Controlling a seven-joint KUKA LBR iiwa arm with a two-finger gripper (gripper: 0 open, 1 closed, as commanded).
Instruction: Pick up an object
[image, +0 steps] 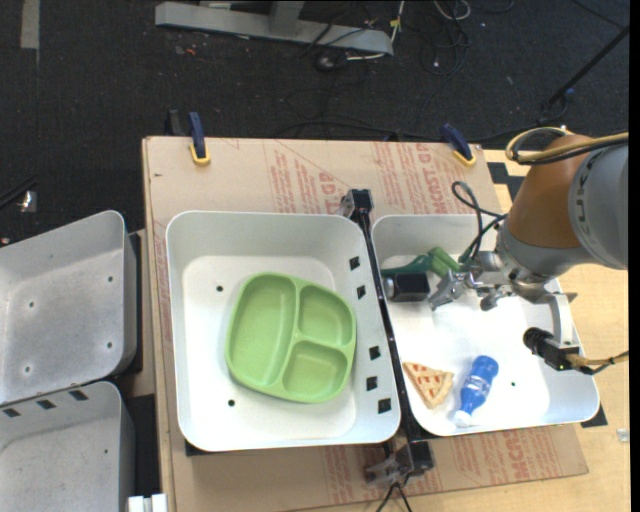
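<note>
In the right bin (560, 400) a green object (436, 262) lies at the back left, with a black object (408, 286) just in front of it. A pizza-slice toy (428, 383) and a blue bottle (476, 384) lie near the front edge. My gripper (466, 296) hangs low over the bin's middle, just right of the green and black objects. Its fingers stand apart, with only white bin floor between them.
The left bin (200, 250) holds a green divided plate (292, 338). A black divider (378, 310) runs between the two bins. The arm's grey and orange body (560, 210) reaches over the right bin's back right corner.
</note>
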